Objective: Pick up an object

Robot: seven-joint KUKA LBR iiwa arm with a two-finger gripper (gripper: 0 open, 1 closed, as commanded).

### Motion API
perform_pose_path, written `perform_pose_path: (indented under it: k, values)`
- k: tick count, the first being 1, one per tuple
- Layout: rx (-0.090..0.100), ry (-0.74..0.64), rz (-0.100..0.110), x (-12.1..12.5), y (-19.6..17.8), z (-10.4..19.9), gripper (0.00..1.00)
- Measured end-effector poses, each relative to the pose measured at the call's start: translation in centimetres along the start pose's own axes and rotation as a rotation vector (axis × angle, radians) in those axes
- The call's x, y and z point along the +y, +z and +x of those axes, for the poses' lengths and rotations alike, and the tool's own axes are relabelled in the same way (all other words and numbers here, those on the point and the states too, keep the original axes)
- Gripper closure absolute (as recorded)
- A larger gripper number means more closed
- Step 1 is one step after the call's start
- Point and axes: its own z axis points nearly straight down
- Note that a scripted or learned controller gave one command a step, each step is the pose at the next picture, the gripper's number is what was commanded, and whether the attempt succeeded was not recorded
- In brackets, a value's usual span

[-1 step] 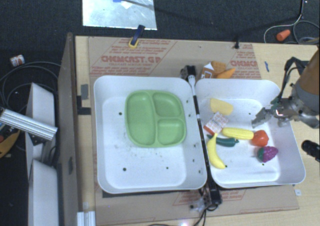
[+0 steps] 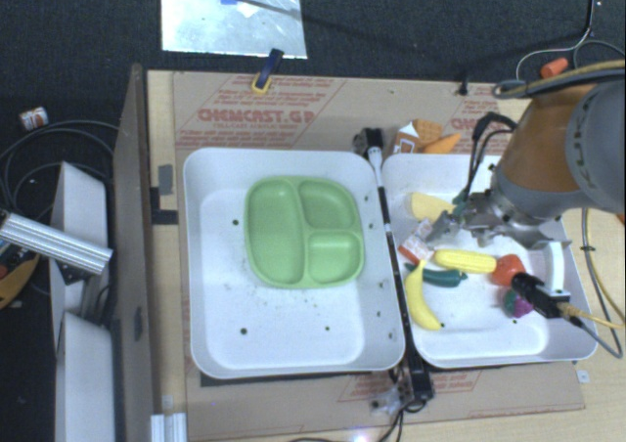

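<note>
You see two shallow white bins side by side on the tabletop (image 2: 323, 98), which is covered with brown cardboard printed in red. The left bin (image 2: 220, 332) holds one thing: a pale green plate (image 2: 301, 232) of smooth plastic, rounded square in shape, divided in three compartments. Small dark specks lie on the bin floor around it.

The right bin (image 2: 489, 337) holds several toy foods. You can count one yellow banana (image 2: 421, 299), curved, near the left wall; one yellow long piece (image 2: 466, 260) lying across; one dark green piece (image 2: 445, 278) just under it, partly covered; one pale yellow block (image 2: 427, 205) near the back; one orange-red piece (image 2: 508, 270); and one purple piece (image 2: 517, 303), half hidden behind a black part. All look like smooth plastic. One small red and white thing near the left wall is too small to identify.

The hand (image 2: 452, 223) hangs low over the middle of the right bin, close above the yellow long piece. The fingers are grey metal and blurred against the white floor, so you cannot tell if they are spread or pressed together, and nothing is clearly seen between them. The arm (image 2: 548, 152), grey with an orange band, covers the back right part of this bin.
</note>
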Motion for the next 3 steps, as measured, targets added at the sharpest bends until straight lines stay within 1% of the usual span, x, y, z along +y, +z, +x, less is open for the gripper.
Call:
perform_pose_path:
  k: [1, 2, 3]
  values:
    - [-0.006, 0.005, -0.011, 8.5, 1.5, -0.5, 0.00]
    - [-0.005, 0.007, -0.004, 9.9, 5.4, -1.1, 0.00]
    - [-0.005, 0.006, -0.003, 9.8, 5.3, 0.7, 0.00]
